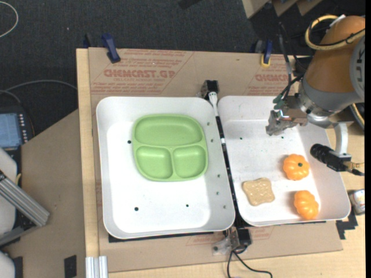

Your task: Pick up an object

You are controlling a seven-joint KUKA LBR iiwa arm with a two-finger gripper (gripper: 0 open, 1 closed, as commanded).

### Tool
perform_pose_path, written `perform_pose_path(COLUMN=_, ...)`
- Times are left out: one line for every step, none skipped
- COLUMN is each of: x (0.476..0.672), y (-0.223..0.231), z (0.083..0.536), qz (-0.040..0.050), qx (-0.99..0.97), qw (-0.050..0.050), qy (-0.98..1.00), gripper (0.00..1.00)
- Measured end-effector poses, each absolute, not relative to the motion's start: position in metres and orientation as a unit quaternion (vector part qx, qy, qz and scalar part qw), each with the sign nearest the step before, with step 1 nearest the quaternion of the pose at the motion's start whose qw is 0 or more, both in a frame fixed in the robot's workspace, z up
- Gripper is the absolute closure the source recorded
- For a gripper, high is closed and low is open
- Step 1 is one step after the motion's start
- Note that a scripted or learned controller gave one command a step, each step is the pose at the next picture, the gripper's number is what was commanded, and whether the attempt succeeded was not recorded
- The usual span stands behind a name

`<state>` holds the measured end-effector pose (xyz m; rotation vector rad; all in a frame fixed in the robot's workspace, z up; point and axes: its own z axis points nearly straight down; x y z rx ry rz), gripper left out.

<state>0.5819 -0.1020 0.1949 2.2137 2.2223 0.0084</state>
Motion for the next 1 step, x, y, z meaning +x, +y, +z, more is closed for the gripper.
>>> perform_pose_path(x=0.5525, y=0.0302, z=0.1841, qz=0.0007, qx=0.702, qw=-0.004, qy=0.712, gripper=1.00)
